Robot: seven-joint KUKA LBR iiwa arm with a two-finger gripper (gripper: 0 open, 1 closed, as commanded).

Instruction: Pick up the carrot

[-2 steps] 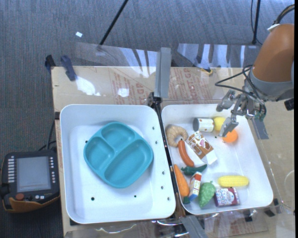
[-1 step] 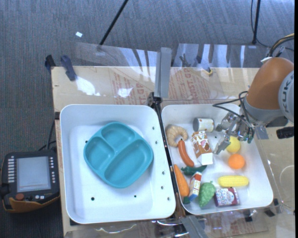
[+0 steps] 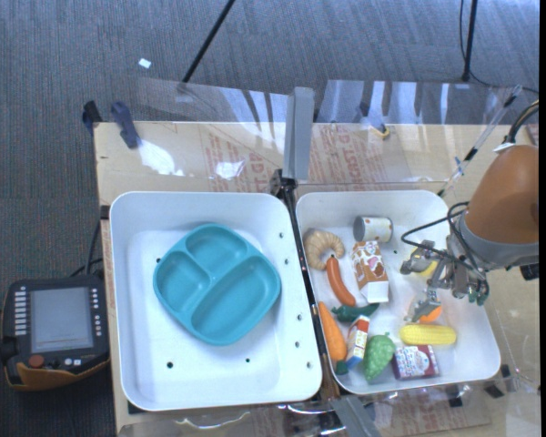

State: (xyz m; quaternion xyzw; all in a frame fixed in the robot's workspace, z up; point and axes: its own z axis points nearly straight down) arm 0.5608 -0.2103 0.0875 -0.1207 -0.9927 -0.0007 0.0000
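The carrot is orange with a green top and lies lengthwise along the left wall of the right bin, near its front. My gripper hangs over the right half of that bin, well to the right of the carrot and apart from it. Just below the gripper lies a small orange item. The arm's orange band sits above the bin's right rim.
Around the carrot lie a red sausage, a dark green vegetable, a small bottle and a green fruit. Corn, a red box, a carton, a can and a croissant share the bin. The left bin holds a blue divided plate.
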